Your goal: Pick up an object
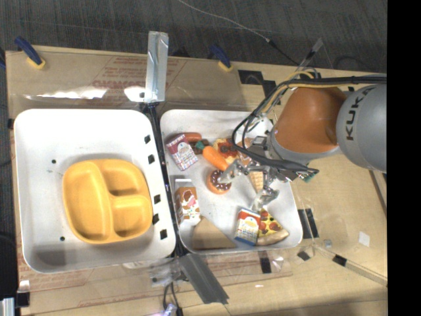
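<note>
The right bin (pixel 289 206) holds several toy foods: a sausage (pixel 187 137), a pink carton (pixel 184 154), an orange carrot (pixel 214 157), a brown donut (pixel 219 180), a brown carton (pixel 187 204), a small white-and-blue carton (pixel 248 227) and a pizza slice (pixel 272 229). My gripper (pixel 262 184) reaches down into the right half of this bin, between the donut and the pizza slice, just above the small carton. The orange wrist band (pixel 309 120) covers the bin's upper right corner. Nothing visibly hangs from the gripper.
The left bin (pixel 33 130) holds a yellow divided tray (pixel 108 198). A black divider (pixel 160 176) runs between the bins. Cables (pixel 276 97) loop from the wrist over the right bin's far edge. A tan wedge (pixel 207 234) lies at the right bin's near wall.
</note>
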### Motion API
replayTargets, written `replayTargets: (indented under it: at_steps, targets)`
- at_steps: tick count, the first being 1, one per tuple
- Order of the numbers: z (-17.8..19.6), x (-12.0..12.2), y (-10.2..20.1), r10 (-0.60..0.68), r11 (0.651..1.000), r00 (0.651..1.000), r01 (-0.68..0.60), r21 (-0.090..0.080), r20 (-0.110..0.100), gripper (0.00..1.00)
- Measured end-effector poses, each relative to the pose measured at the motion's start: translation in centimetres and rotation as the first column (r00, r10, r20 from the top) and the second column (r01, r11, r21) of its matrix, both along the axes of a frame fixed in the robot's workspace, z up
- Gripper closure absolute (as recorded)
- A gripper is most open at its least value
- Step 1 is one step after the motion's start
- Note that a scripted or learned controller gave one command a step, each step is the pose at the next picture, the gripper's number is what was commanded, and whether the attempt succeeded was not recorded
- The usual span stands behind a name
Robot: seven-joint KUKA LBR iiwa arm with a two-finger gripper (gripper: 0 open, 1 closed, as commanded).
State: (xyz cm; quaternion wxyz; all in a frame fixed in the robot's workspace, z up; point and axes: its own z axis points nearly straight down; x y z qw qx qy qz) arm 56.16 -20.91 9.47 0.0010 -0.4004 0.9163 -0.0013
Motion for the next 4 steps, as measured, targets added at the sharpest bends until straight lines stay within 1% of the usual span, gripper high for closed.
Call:
replayTargets:
  at_steps: [1, 2, 3, 4]
  targets:
    - [-0.3, 0.5, 6.7, 0.107, 0.994, 0.994, -0.107, 0.005, -0.004, 0.00]
    - [-0.2, 2.5, 8.5, 0.196, 0.981, 0.981, -0.196, 0.002, -0.001, 0.00]
    - [0.9, 2.6, 8.7, 0.200, 0.980, 0.980, -0.200, 0.002, 0.002, 1.00]
    - [10.7, 6.4, 11.2, 0.233, 0.972, 0.972, -0.233, -0.002, 0.008, 1.00]
